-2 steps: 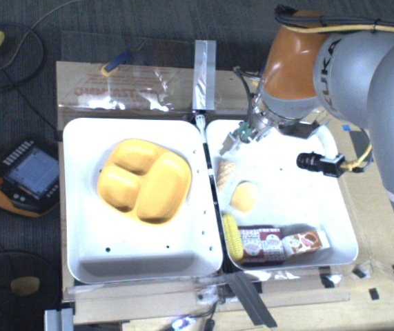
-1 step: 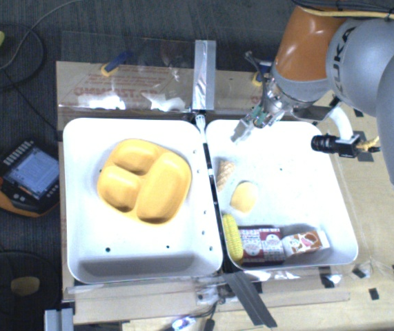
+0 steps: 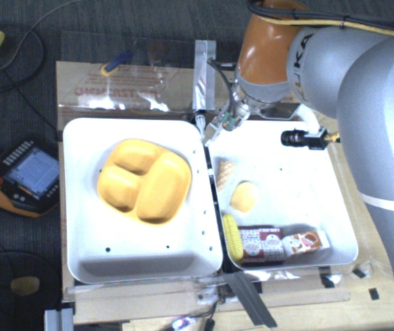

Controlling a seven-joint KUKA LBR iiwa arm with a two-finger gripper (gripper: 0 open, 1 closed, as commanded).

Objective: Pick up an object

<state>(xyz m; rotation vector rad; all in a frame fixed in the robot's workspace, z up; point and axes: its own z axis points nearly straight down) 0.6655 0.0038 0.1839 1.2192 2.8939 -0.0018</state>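
Objects for picking: lying loose across two shallow white bins, left bin (image 3: 79, 254) and right bin (image 3: 321, 205).
Yellow bread-shaped lump (image 3: 143, 180): sitting mid-left bin; smooth, rounded, three-lobed, glossy like moulded plastic or foam.
Pale round piece (image 3: 244, 197): resting in the right bin toward 9 o'clock of its floor; smooth, cream-yellow, egg-like.
Waffle-textured cone (image 3: 224, 174): lying at 11 o'clock of the pale round piece, close against the divider wall; tan, cross-hatched.
Corn cob (image 3: 232, 238): lying at 6 o'clock of the pale round piece; yellow, ridged with kernels, touching the packet's left end.
Printed packet (image 3: 279, 244): stretching along the right bin's near wall; flat, rectangular, dark red and white wrapper.
Gripper (image 3: 219, 124): hanging over the far left corner of the right bin, beside the divider; whether it is open or closed, cannot tell.
Relation to gripper: cone and pale round piece are lying at 6 o'clock of it, near but apart; corn cob and packet are sitting further along 6 o'clock; bread-shaped lump is lying toward 8 o'clock.
Arm (image 3: 348, 54): grey shell with orange band, reaching in from 3 o'clock.
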